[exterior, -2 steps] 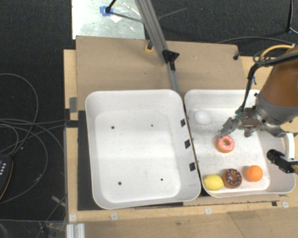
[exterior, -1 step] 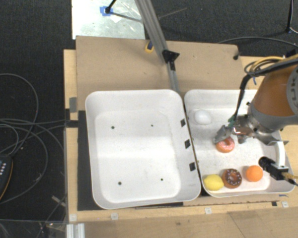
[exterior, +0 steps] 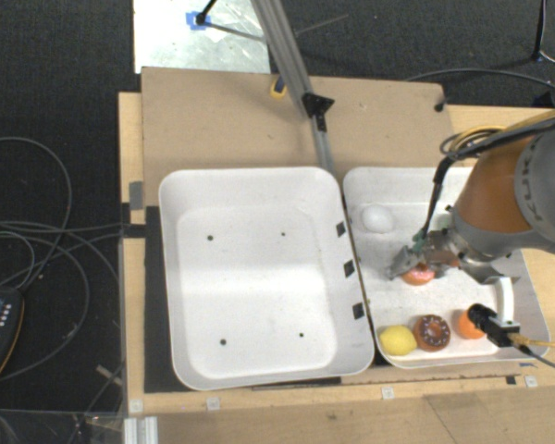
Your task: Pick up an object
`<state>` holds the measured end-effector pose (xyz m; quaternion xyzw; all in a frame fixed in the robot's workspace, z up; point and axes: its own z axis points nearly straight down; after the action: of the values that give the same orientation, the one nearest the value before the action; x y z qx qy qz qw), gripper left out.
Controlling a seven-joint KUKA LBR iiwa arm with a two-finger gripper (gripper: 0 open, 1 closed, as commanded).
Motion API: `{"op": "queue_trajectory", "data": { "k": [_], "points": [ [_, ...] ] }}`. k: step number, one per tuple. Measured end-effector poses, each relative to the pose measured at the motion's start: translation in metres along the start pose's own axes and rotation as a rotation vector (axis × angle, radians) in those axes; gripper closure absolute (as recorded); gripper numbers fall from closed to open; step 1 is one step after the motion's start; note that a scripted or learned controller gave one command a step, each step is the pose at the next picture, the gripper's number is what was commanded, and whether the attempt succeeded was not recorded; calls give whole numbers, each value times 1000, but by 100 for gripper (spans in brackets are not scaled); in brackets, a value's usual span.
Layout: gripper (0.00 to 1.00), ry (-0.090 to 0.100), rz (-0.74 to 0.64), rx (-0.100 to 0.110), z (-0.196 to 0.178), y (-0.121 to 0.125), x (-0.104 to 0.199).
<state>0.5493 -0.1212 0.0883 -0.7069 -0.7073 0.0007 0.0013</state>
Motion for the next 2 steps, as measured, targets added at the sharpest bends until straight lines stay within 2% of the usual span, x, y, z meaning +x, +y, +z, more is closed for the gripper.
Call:
{"op": "queue_trajectory", "data": {
  "k": [1,2],
  "points": [
    [100,-1,1,-5,-13,1,-1],
    [100,-2,-2,-9,-73,-5,1]
  ]
}}
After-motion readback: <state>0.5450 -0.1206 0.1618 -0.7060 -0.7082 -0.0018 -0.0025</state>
